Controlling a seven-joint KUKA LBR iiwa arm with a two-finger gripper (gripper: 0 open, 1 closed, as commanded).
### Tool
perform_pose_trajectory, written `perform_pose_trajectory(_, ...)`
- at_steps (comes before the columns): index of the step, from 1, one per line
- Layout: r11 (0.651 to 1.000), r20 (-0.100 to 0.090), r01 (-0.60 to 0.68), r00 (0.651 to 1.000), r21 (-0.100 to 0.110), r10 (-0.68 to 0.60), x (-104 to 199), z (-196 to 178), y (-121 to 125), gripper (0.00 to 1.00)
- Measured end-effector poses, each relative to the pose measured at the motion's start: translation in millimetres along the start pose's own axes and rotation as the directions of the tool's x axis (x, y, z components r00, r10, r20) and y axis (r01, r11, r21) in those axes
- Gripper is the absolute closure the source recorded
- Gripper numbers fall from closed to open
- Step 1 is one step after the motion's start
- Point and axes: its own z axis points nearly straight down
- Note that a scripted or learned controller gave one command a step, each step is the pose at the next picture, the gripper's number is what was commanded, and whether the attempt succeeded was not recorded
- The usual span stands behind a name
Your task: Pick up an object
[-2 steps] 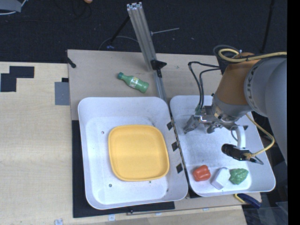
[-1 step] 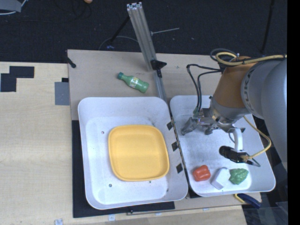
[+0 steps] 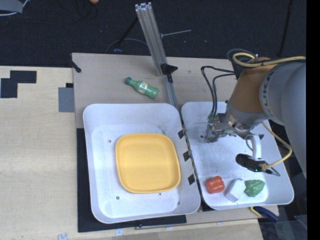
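Over the far part of the right bin (image 3: 220, 159), we see the tool (image 3: 215, 132) hanging low above bare white floor, and we cannot tell whether it is open or closed. Along that bin's near edge, well apart from the tool, we find a red object (image 3: 215, 184), a white block (image 3: 233, 190) and a green object (image 3: 254, 187) close together in a row. A yellow plate (image 3: 148, 162) lies in the left bin (image 3: 100, 129), and a green bottle (image 3: 142, 87) lies on the counter (image 3: 100, 74) beyond it.
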Motion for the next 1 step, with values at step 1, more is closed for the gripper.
perform_pose_trajectory(1, 1.0, 0.0, 0.001, 1.0, -0.003, -0.001, -0.7, -62.2, 3.4, 1.0)
